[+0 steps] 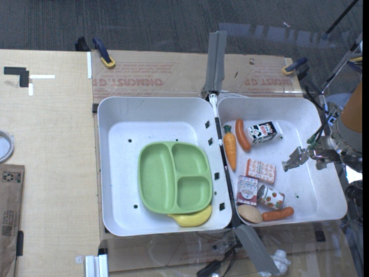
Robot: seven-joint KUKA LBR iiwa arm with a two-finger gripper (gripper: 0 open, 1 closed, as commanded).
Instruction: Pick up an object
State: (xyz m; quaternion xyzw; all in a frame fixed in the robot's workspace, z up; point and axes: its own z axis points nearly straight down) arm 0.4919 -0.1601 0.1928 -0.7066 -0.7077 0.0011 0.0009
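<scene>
- The two-finger metal gripper (295, 159) hangs over the right side of the right white bin (305, 117), above bare floor; the grey arm comes in from the right edge.
- Its fingers look a little apart, and nothing is between them, so I judge that it holds no object at this moment.
- The objects lie to the left of the gripper, along the left part of this bin: an orange plastic carrot (230, 147), a red sausage-shaped toy (243, 135), and a small black-and-white milk carton (264, 131) in the upper part.
- Lower there are a flat pink-and-white patterned box (261, 171), a small carton with a red picture (247, 190), a red-and-white printed pouch (272, 198), a round beige cookie-like piece (249, 213) and a second red sausage-shaped piece (278, 214).
- The pink-and-white box seems the nearest target: it lies just left and a little below the fingertips, apart from them.
- The carrot has its long axis almost parallel to the divider between the bins, so the jaws must close across it.
- The left white bin (115, 120) holds a green divided plastic plate (174, 176), with a yellow banana-like toy (193, 218) partly under its lower edge.
</scene>
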